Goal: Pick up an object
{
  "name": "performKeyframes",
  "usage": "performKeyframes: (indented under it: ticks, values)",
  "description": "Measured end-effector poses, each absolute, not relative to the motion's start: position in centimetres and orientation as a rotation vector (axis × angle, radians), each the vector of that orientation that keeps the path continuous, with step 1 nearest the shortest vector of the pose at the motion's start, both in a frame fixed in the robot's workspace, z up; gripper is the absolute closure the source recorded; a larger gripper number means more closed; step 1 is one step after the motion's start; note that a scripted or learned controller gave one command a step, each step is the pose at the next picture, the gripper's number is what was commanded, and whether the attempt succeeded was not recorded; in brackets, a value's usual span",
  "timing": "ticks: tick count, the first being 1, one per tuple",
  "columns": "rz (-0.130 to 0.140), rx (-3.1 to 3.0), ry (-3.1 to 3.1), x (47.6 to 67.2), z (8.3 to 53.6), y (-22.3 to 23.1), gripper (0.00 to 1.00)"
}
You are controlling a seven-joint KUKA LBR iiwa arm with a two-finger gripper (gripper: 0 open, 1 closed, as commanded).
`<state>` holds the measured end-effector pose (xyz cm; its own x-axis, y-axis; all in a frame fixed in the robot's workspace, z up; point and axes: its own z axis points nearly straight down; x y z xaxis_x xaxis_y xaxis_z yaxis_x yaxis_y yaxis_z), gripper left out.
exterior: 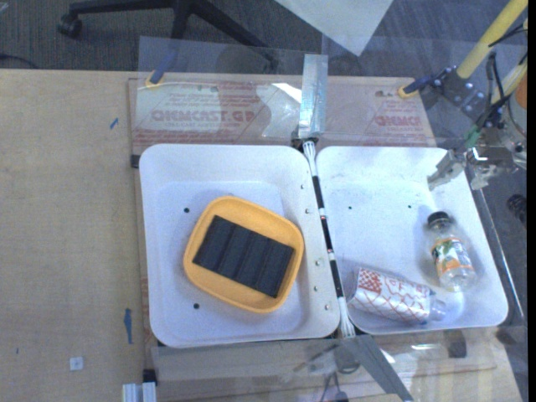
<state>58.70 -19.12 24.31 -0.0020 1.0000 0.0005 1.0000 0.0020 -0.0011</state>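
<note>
Red-patterned cup (387,294), label unreadable, beside bottle (450,256)

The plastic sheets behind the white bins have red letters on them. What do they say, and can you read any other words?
"CHEMCAST GP", blurry, so only a likely reading: red print on the left plastic sheet.
Red print on the right plastic sheet: too blurred to read.
Orange label on the small bottle: too small to read.
Red pattern on the cup lying in the right bin: no words I can make out.
</note>
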Motion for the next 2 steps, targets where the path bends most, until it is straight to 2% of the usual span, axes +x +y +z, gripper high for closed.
performKeyframes:
  ticks: [1, 2]
  values:
    - [-0.001, -2.025, -2.402, 55.2, 11.5, -22.3, 0.00]
    - [-0.011, -2.023, -2.413, 52.5, 8.9, -21.3, 0.00]
